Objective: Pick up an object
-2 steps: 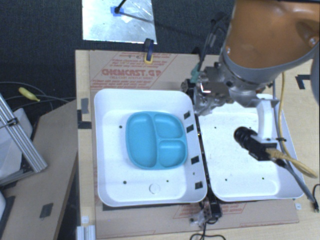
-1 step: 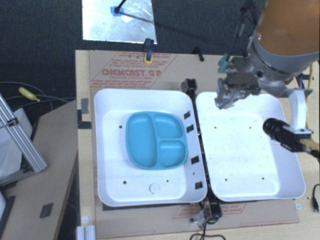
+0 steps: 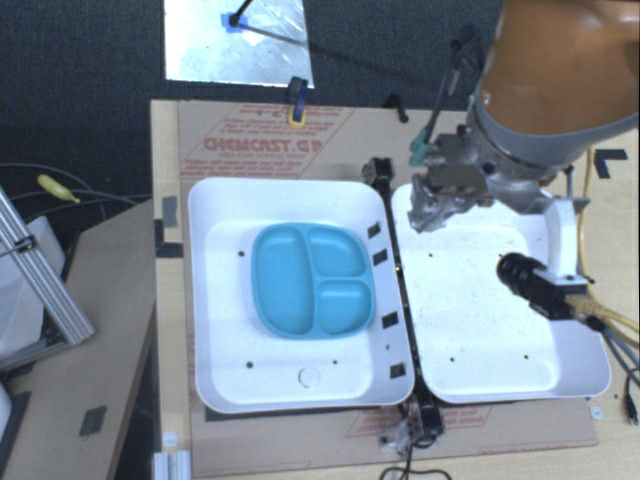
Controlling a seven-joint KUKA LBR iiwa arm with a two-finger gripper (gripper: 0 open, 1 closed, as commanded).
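A light blue divided plate [image 3: 308, 279] lies flat in the middle of the left bin [image 3: 225, 268], with three compartments. My gripper [image 3: 432, 213] hangs over the far left part of the right bin [image 3: 480, 368], close to the divider between the bins. It is to the right of the plate and apart from it. The metal fingertips point down near the bin floor, and nothing shows between them. The big orange and grey wrist sits above it at the upper right.
A small clear round mark or disc [image 3: 309, 376] rests on the left bin's floor near its front wall. Black clips [image 3: 385, 258] line the divider between the bins. Brown cardboard [image 3: 260, 138] lies under both bins.
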